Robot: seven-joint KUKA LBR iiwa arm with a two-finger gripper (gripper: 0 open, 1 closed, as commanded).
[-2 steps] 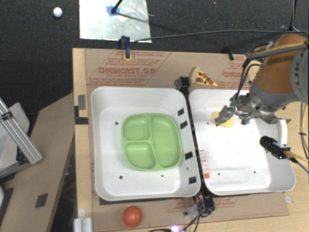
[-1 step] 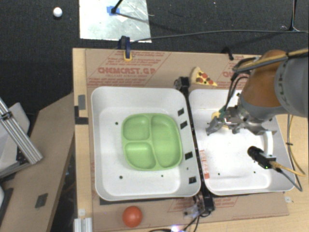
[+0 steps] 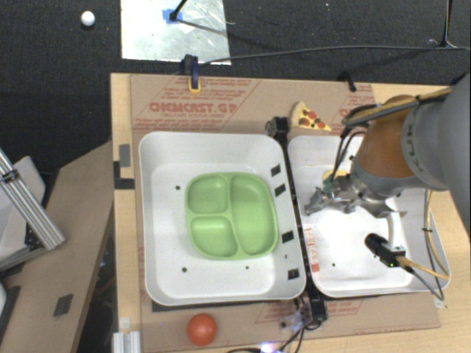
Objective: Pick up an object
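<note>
You have the grey arm with its orange band reaching in from the right over the right-hand shallow white bin; its pincer sits low in that bin, near the left wall and about midway along it, pointing toward the divider between the two bins; from this angle you cannot tell how wide the pincer stands, and nothing can be seen gripped in it; the things you could pick lie elsewhere; a pale green plastic plate with three compartments rests flat in the middle of the left-hand shallow white bin, well apart from the pincer, with bare white floor all round it; a small yellow toy pizza slice with red spots lies on the brown paper-covered counter just beyond the far rim of the right bin, close to its far left corner, and you cannot tell whether it touches the rim; a round orange-red ball sits on the counter just in front of the left bin's near rim; a blue and yellow clamp grips the counter's far edge; beyond it a crinkled silver sheet lies on the dark floor, and a small white ball rests on that floor to the sheet's left
</note>
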